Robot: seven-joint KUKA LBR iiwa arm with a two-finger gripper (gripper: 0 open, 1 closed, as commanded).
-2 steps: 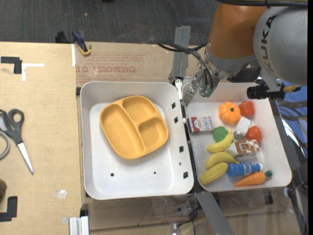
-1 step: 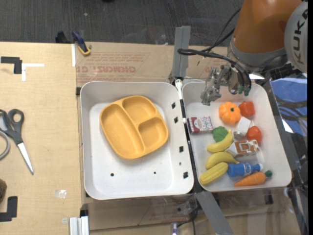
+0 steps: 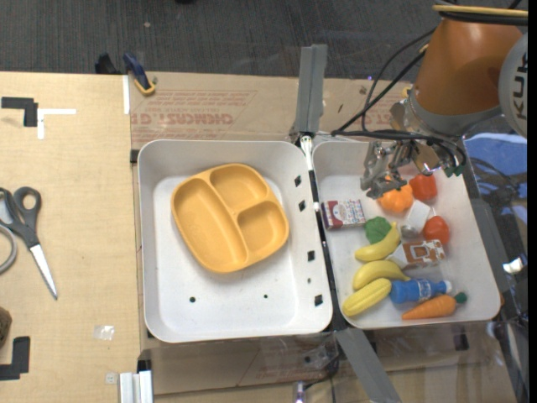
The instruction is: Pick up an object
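A: Surface?
B: Light wood bench [image 3: 67, 250], cardboard sheet [image 3: 210, 107] under two white bins, dark carpet [image 3: 252, 15] at 12 o'clock. Scissors [image 3: 29, 233] at 9 o'clock on the bench.
A: Bins?
B: Left bin [image 3: 159, 309] holds a yellow divided plate [image 3: 231, 217]. Right bin [image 3: 478, 250] is crowded: bananas [image 3: 377, 271], carrot [image 3: 428, 307], blue bottle [image 3: 419, 290], small carton [image 3: 342, 213], green piece [image 3: 377, 225], red pieces.
A: Gripper?
B: Gripper [image 3: 388, 175] at 12 o'clock of the right bin, just above an orange fruit [image 3: 396, 200]. Cables clutter it; can't tell if the pincer is spread or pinched. Nothing seen between the fingers.
A: Obstructions?
B: The arm [image 3: 461, 57] hides the bin's far right corner.
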